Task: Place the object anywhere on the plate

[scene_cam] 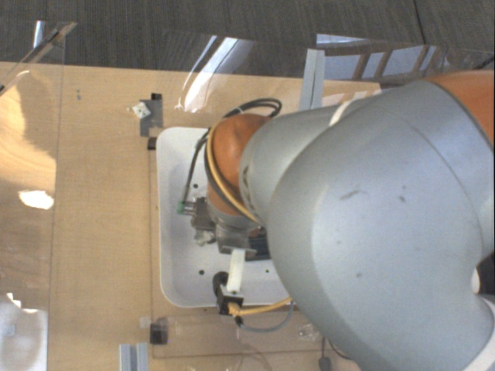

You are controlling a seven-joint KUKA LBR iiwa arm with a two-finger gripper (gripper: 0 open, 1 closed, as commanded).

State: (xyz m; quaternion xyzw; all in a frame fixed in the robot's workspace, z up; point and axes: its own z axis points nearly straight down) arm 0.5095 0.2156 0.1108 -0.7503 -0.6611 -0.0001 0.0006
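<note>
My grey arm [371, 222] reaches in from the right and covers most of the bench. Its orange band [228, 157] sits above the wrist, over the left white bin [174, 207]. The gripper [213, 232] points down into that bin near its middle, seen from above, and its lower part is hidden under the wrist housing. A black and yellow cable [255, 309] loops from the wrist across the bin's front rim. The arm covers much of the bin floor.
A wooden bench [93, 207] surrounds the bin, with small black clamps at the bin's back left corner [152, 114] and front left corner [158, 332]. A clear plastic screen [31, 168] stands at the far left. Bare bin floor shows along the left side.
</note>
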